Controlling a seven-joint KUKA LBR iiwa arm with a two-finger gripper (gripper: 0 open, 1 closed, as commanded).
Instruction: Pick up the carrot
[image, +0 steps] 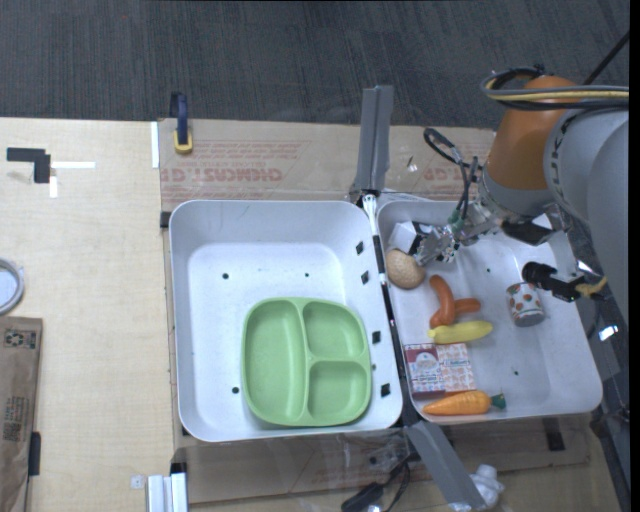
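Carrot (458, 404): lying flat at the near edge of the right bin (560, 385), leafy end pointing right, just below a small red-and-white box (438, 367). Gripper (437, 246): over the bin's far left corner, beside a tan egg-shaped item (404, 269), well apart from the carrot; state of fingers cannot be told. Left bin (200, 300): holds a green sectioned plate (306, 361).

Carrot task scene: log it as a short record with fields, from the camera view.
target: carrot, lying at the near edge of the right bin
neighbours: small box just behind it; yellow banana and sausages further back
gripper: gripper at the bin's far left corner, near the egg-shaped thing, well away from the carrot
left bin: green divided plate
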